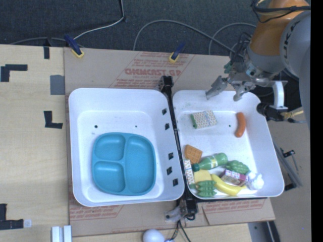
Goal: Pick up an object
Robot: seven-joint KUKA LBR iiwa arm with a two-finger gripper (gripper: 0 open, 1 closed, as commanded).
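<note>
We log the pick as not yet begun: the end effector point(225, 89) hovers spread and bare over the right bin's point(272, 158) far rim, while the candidate objects, including the sausage point(240, 124), lie ungrasped inside.

A robotics test lab is indicated by the pale wooden worktop point(30, 150) covered with printed brown cardboard sheeting point(146, 72) held by blue-and-yellow spring clamps point(74, 46), black tape markers point(50, 120), loose grey cables point(121, 14) and two shallow white plastic bins point(81, 110).
</note>
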